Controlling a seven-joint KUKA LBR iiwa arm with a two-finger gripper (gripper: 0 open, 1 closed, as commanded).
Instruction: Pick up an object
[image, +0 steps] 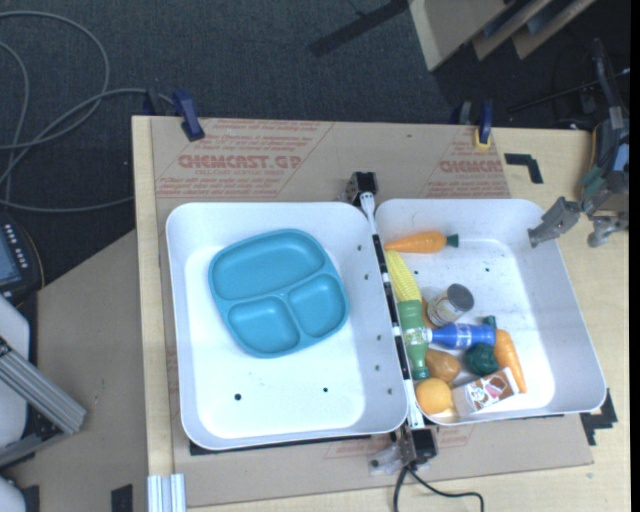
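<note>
Nearest the lens, a black cable (425, 487) trails off the front edge of the bench (150, 250), a pale wood top covered by a sheet of brown cardboard printed with red lettering. Two blue clamps (187, 112) pin that sheet at the back corners.

Two shallow white plastic bins sit side by side, rims touching along the middle. Left bin (190, 370) carries one smooth teal tray (278, 292) with rounded corners and three compartments, lying turned at an angle.

Right bin (575, 340) holds the toys, crowded toward its left wall and front corner. Counted: two carrots, one (417, 241) lying across the back, a second (510, 358) slanting near the front; one knobbly yellow corn cob (402, 277) along the left wall; one round metal can (456, 300) on its side; one blue bottle (462, 335) lying flat; one dark green piece (481, 359) beside it; one green bottle (413, 345) against the wall; one brown lump (442, 365); one orange ball (433, 396) at the front; one small printed carton (488, 391) touching it.

Gripper (578, 222) hangs over the bin's back right corner, grey metal fingers spread apart with nothing between them, well apart from the pile of toys.
</note>
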